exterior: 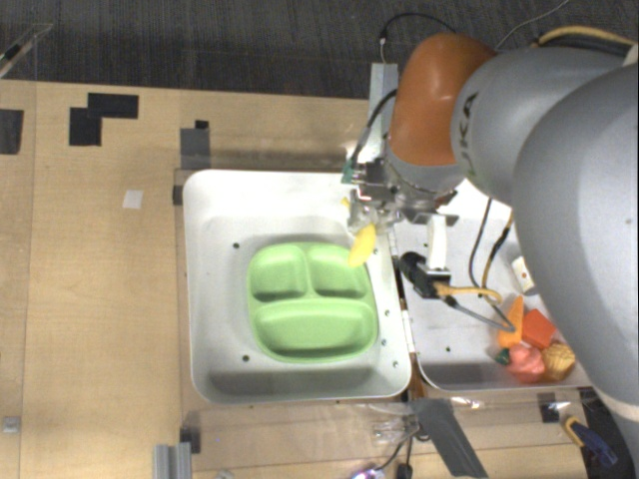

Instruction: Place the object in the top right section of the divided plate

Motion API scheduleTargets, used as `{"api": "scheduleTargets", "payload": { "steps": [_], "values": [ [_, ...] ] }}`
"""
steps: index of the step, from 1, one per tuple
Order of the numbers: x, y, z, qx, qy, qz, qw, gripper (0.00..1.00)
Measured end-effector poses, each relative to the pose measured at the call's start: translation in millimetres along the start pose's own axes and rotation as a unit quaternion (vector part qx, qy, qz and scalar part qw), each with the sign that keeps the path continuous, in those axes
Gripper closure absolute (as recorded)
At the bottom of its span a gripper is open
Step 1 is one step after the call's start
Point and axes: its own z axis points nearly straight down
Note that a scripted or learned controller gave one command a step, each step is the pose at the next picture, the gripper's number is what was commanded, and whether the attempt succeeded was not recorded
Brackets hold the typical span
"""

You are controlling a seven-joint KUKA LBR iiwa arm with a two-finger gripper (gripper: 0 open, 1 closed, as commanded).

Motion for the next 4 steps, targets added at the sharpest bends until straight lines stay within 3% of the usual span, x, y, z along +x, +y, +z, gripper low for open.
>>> {"api": "scheduleTargets", "payload": {
  "steps": [1, 2, 3, 4],
  "values": [
    [0, 0, 0, 0.000, 0.000, 0.000, 1.0000, 0.00],
    [46, -60, -17, 0.000, 0.000, -0.002, 1.0000, 0.00],
    [46, -58, -28, -0.002, 0.002, -0.002, 1.0000, 1.00],
    [-8, -85, -53, 0.000, 0.000, -0.030, 0.9995, 1.00]
  ]
}}
